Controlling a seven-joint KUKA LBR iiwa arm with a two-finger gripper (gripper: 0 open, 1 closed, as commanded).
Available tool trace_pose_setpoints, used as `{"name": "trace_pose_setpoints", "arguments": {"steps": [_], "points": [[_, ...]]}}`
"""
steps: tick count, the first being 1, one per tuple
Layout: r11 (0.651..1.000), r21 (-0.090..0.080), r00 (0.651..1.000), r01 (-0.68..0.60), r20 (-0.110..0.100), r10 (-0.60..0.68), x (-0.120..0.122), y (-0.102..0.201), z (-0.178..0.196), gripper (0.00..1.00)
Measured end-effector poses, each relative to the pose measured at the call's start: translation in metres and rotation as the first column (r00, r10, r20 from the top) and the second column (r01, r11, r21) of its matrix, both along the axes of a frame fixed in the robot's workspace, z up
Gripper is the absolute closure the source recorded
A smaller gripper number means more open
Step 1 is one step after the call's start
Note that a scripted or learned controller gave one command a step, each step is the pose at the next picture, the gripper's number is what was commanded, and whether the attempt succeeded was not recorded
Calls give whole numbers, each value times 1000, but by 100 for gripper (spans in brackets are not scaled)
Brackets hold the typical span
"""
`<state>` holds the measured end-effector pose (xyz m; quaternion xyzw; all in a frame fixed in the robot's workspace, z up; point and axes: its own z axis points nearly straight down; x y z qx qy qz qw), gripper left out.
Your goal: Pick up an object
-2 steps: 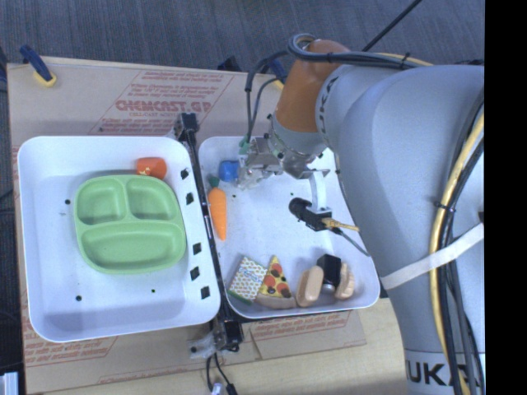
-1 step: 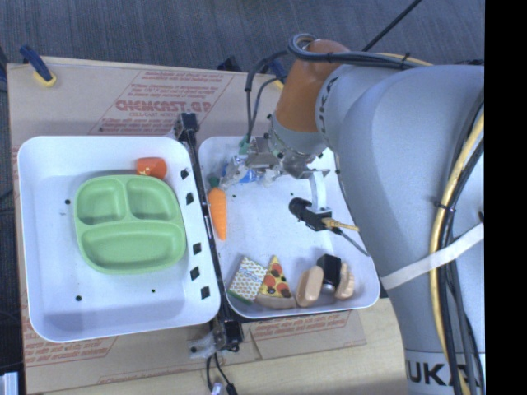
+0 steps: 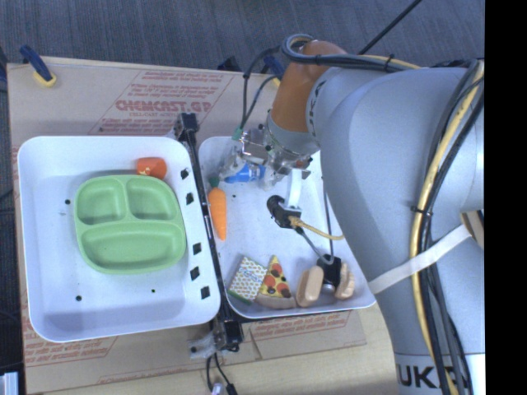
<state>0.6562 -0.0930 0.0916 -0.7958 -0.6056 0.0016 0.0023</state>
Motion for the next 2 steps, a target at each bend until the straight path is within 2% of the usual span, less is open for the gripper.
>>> {"name": "trace_pose_setpoints", "arguments": {"steps": [2], "points": [[1000, 0, 1000, -1, 0, 1, 0, 0, 0, 0]]}}
